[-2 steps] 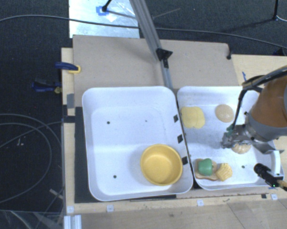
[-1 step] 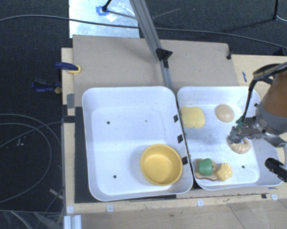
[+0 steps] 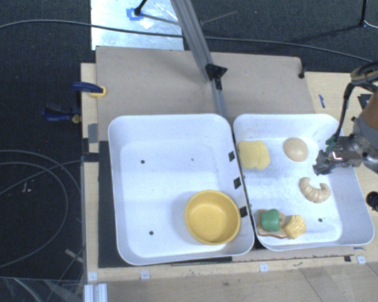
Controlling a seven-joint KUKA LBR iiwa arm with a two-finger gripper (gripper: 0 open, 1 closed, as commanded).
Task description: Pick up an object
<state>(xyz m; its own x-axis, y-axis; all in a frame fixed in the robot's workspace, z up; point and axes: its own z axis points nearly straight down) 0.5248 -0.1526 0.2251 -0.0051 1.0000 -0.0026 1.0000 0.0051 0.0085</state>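
The right bin (image 3: 349,222) holds a pale yellow lumpy piece (image 3: 254,154) at its left wall, a round beige bun (image 3: 295,148) and a cream croissant (image 3: 315,190). A toy with a green top and a yellow ridged part (image 3: 280,223) lies near the bin's front. The left bin (image 3: 144,137) holds a yellow bowl (image 3: 212,216) at its front right. My gripper (image 3: 323,163) hangs over the right bin's right side, just above the croissant and to the right of the bun. It is small and dark against the bin.
A grey pole (image 3: 195,33) slants from the top down to the gap between the bins. Blue and yellow clamps (image 3: 82,99) grip the bench's left edge. Cables lie on the dark floor at left. The brown board (image 3: 176,80) stretches behind the bins.
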